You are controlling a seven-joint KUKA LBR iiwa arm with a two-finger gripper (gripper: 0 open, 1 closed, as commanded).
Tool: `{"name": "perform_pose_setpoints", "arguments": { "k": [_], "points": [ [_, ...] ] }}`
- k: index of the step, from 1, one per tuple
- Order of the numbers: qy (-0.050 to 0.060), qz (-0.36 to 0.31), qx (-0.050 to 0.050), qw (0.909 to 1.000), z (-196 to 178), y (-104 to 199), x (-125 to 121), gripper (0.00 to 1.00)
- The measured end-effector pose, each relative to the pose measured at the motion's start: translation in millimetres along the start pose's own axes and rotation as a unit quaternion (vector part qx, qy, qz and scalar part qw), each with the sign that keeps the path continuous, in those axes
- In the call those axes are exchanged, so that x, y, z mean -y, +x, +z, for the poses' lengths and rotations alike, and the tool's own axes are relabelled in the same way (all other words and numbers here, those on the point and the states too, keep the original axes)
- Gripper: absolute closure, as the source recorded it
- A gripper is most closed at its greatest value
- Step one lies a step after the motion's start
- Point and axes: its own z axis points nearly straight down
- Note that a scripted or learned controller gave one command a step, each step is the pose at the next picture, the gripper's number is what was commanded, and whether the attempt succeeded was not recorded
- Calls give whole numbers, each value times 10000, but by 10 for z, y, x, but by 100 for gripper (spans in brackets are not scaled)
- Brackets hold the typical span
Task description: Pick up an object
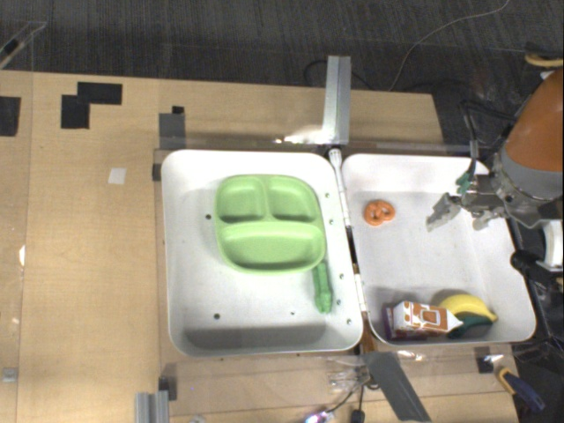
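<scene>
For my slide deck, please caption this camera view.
Tool hovers above the right bin near an orange pretzel; green divided plate in the left bin.

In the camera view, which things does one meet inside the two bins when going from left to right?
green divided plate → green utensil → orange pretzel toy → brown carton → yellow banana.

wooden bench [88, 263], two white bins [189, 236]
</scene>
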Motion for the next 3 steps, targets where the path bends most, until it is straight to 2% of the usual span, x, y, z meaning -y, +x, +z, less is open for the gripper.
{"name": "perform_pose_setpoints", "arguments": {
  "k": [1,2,3],
  "points": [
    [7,54,-2,10000,718,402,481,0],
    [-14,-737,0,9973,626,488,-74,0],
    [-58,-946,13,9955,1021,474,-685,0]
  ]
}}
